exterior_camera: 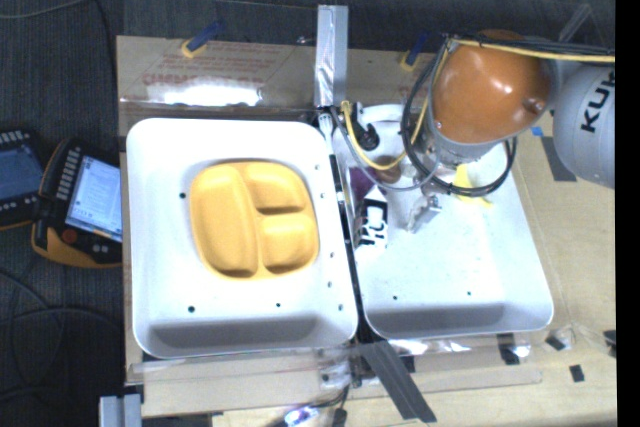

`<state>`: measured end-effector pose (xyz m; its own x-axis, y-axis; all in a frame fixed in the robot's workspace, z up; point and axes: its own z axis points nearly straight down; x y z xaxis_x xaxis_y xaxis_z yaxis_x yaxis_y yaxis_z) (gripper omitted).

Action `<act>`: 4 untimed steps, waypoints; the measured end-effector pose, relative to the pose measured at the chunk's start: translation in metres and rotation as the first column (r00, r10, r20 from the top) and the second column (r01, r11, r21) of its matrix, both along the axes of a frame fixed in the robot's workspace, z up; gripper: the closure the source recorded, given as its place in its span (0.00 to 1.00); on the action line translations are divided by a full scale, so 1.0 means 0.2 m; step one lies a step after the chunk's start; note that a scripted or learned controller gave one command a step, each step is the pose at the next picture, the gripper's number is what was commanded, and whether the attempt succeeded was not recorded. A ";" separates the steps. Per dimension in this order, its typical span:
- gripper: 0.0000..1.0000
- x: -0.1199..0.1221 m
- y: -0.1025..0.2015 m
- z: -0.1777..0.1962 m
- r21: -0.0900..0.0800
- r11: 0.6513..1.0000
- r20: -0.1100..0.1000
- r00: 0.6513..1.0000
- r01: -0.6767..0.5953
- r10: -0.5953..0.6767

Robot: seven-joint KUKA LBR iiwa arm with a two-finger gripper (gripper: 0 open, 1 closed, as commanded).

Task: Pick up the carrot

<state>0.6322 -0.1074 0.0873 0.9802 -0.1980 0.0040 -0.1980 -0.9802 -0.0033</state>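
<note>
Grey metal, the gripper (428,211) hangs low over the far left part of the right bin (470,300), under the arm's orange band (487,93); whether it grips anything I cannot tell. No carrot can be made out; dark items (368,227) lie just left of the gripper, too unclear to name. The left bin (165,305) holds a yellow divided tray (255,218). A handheld pendant (82,205) rests on the floor, well left.

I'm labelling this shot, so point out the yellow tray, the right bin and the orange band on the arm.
yellow tray (255,218): camera view, on its central divider.
right bin (470,285): camera view, on its bare white floor.
orange band (490,93): camera view, on the rounded orange surface.
</note>
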 end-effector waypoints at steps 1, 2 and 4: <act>1.00 0.00 0.01 0.05 -0.001 1.000 0.001 1.000 0.000 0.000; 1.00 0.18 0.31 0.48 0.006 0.971 -0.009 0.971 0.239 -0.239; 1.00 -0.06 0.51 0.47 0.001 1.000 -0.009 1.000 0.005 -0.005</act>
